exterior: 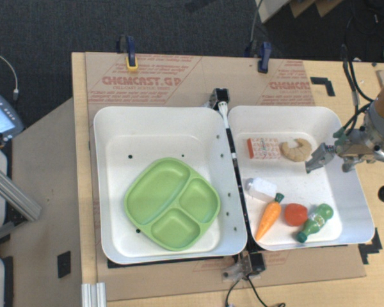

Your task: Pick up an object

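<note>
Gripper [333,157] over right bin [352,229], just right of croissant [296,149]; fingers spread wide, nothing between. Carrot [269,216], tomato [296,213] near edge.

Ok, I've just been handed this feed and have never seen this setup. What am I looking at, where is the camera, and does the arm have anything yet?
You have one camera, fixed above a bench and looking down at a slant. Two shallow white bins sit side by side on a brown board. The left bin holds a green divided plate. The right bin holds the small things to pick from: a toy carrot, a red tomato-like piece, a small green bottle, a white block, a red and white packet and a tan pastry-like piece. The machine is a robot arm reaching in from the right; its gripper hangs over the right bin's upper part, just right of the pastry. I see nothing between its fingers, so treat nothing as picked up yet.
</note>
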